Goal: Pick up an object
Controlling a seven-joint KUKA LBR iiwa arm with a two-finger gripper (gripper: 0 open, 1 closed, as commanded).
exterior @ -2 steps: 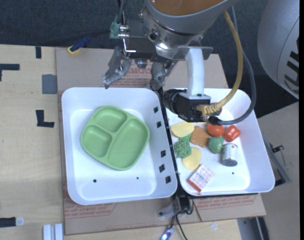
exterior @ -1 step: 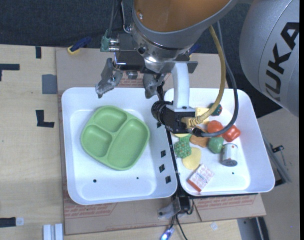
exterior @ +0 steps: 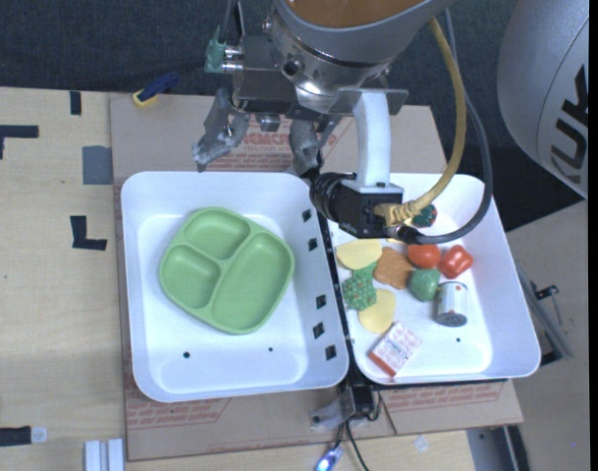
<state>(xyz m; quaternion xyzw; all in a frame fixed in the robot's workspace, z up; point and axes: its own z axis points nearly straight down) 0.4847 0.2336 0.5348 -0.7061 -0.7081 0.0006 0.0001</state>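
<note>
My gripper (exterior: 257, 147) hangs above the far edge of the left bin (exterior: 146, 361), its two grey fingers (exterior: 216, 141) spread apart with nothing between them. A green divided plate (exterior: 227, 269) lies in the left bin, below and in front of the gripper. The right bin (exterior: 495, 346) holds a cluster of small toy foods: a yellow piece (exterior: 358, 255), an orange piece (exterior: 391, 269), a green broccoli-like piece (exterior: 358, 289), a red tomato (exterior: 425, 255), a red pepper (exterior: 457, 260), a green round piece (exterior: 423, 284), a silver can (exterior: 450, 303), another yellow piece (exterior: 379, 310) and a red-and-white packet (exterior: 395, 347).
A black camera unit (exterior: 350, 205) with a yellow cable (exterior: 459, 116) hangs over the divide between the bins. The big grey arm body (exterior: 554, 67) fills the upper right. A blue-and-yellow item (exterior: 156, 88) lies on the bench behind the cardboard.
</note>
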